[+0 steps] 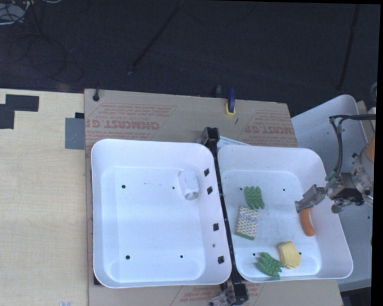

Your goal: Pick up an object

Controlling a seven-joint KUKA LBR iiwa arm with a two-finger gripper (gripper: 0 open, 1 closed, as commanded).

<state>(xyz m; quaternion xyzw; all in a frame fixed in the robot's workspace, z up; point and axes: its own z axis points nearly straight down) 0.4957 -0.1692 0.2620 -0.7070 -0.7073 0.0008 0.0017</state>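
The grey two-finger gripper (318,199) is hanging over the right edge of the right shallow white plastic bin (329,257), reaching in from the right side, and its fingers are standing apart with nothing between them. Just below its tips a small orange carrot-shaped toy (307,223) is lying on the bin floor, close to the fingers but not enclosed by them. Further to the left in the same bin a green ridged toy piece (254,197) is lying above a pale speckled rectangular block (247,222), and near the front wall a yellow corn-shaped toy (289,253) is touching a second green leafy toy (268,264). The left shallow white plastic bin (103,177) is holding one small whitish cylinder-like object (189,183) near its upper right part. I am judging that the approach step is in hand and no grasp is made yet. The next move is probably asking the arm to come a little lower and forward, so that the orange toy sits between the open fingers across its narrow width, before they are closing; the near bin wall could be disturbing the descent.
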